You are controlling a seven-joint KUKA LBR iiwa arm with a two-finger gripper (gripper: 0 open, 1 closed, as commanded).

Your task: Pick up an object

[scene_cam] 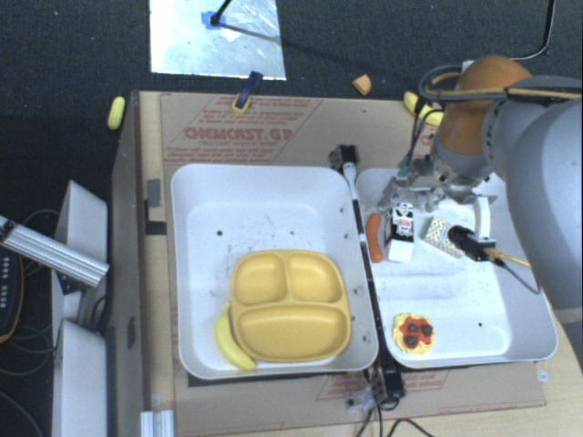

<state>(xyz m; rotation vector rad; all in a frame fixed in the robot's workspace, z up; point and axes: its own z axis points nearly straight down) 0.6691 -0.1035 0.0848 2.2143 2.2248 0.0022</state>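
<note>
Grey-and-orange arm's gripper [404, 218] hangs low in the right white bin [524, 335] over a small black-and-white carton [402, 228] — finger state cannot be told. Nothing is visibly lifted yet — the pick remains undone.

Brown bench [246, 130] bears two white bins [264, 208] [510, 335] side by side.
</note>
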